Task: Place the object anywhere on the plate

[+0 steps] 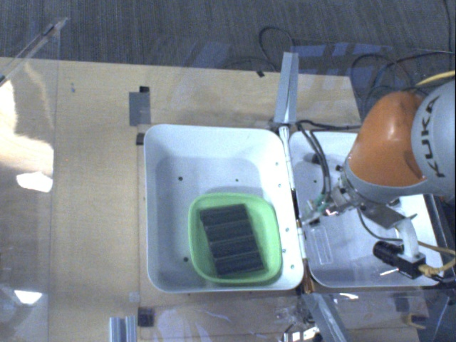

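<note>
A light green square plate [197,223] sits in the front half of the left white bin [164,191]. A dark grey ribbed rectangular object [229,240] lies flat on the plate, angled slightly and well within the rim. My gripper [320,209] hangs over the left side of the right bin [335,262], just right of the wall between the bins. The orange wrist band [385,152] and grey arm body hide most of it. It is apart from the plate and the object.
The arm covers much of the right bin. A black fitting with a yellow-tipped cable [397,256] lies low over that bin's front right. A metal post [287,87] stands behind the bins' shared wall. Wooden bench top stretches to the left.
</note>
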Available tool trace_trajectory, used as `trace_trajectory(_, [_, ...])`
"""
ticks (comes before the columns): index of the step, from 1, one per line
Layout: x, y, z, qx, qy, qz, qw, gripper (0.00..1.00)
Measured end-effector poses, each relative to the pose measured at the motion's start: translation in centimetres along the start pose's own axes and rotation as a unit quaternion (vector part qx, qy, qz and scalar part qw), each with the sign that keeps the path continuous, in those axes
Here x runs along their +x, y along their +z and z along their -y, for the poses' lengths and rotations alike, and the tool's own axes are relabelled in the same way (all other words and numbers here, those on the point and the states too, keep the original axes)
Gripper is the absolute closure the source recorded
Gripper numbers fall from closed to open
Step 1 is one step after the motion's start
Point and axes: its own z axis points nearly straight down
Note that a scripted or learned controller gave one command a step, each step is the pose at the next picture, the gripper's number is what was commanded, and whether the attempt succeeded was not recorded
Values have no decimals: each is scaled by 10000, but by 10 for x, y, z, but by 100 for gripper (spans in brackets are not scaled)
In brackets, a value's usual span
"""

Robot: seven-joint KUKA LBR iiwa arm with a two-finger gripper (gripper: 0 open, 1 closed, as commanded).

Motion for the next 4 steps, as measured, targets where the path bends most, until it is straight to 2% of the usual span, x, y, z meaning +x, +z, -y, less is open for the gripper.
trace_trajectory(1, [28,-39,-11,-14,-1225,6,9925,100])
trace_trajectory(2, [87,1,-57,4,-2063,-10,9785,100])
trace_trajectory(3, [86,0,-57,2,-2060,-10,9785,0])
trace_trajectory(4, [32,0,-74,-4,-1800,1,9837,0])
